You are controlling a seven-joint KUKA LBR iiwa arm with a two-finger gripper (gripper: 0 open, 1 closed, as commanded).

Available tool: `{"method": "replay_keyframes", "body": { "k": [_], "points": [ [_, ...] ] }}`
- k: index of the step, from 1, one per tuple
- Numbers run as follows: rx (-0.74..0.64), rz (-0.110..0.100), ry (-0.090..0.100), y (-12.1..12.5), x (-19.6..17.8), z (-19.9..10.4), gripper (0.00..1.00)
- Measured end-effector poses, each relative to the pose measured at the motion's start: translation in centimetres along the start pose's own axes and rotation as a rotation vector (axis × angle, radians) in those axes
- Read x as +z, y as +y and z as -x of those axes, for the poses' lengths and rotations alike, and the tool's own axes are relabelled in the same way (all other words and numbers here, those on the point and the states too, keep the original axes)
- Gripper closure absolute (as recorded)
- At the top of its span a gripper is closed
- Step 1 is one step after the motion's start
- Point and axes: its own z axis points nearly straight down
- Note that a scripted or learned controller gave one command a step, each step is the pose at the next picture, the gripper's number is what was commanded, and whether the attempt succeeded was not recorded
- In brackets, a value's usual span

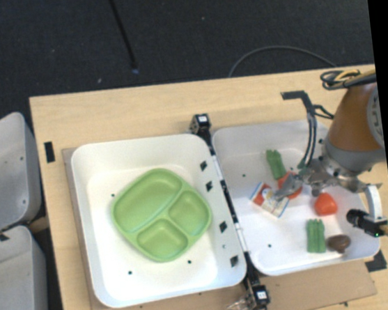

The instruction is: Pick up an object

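My gripper reaches in from the right over the right bin, low above a red and white packet near the bin's middle. Its fingers overlap the packet's right end; how they stand is unclear. A green oblong lies just behind the gripper. A red ball-like object sits to the right under the wrist. A second green block and a dark brown lump lie near the bin's front right corner.
The left bin holds a green three-compartment plate. A hinge strip with black clips runs between the bins. Cables loop behind the right bin. The arm's orange band hangs over the bin's right edge.
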Motion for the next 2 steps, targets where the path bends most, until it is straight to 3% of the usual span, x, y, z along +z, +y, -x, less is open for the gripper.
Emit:
{"method": "replay_keyframes", "body": {
  "k": [1, 2],
  "points": [
    [0.003, 0.01, -0.002, 0.3, -1.6, 0.1, 1.0],
    [-0.004, 0.001, -0.002, 0.1, -5.9, 0.3, 1.0]
  ]
}}
